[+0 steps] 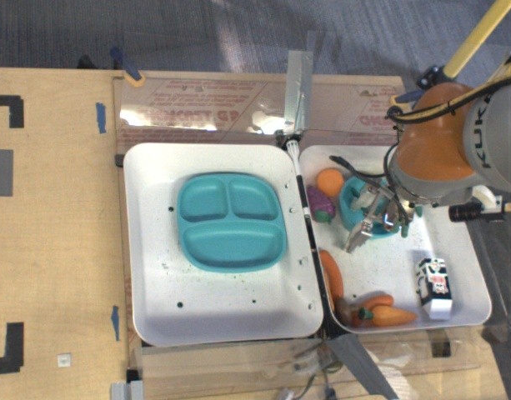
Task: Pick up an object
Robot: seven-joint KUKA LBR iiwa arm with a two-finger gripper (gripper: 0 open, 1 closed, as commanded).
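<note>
Wooden bench [47,248], 2 white bins [155,307], grey carpet floor [197,15].

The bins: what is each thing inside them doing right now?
Teal plate: flat, right way up, in the left bin.
Orange ball: resting, right bin.
Carrot: lying down.
Milk carton: lying down.
Gripper: above the right bin, holding nothing.

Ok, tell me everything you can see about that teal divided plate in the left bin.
The plate is teal, looks like smooth plastic, and is a rounded rectangle with three compartments: two smaller ones along the far side and one wide one along the near side, split by raised ridges. It lies flat, right side up, near the middle of the left bin. Nothing rests in it or touches it apart from the bin floor beneath it.
</note>
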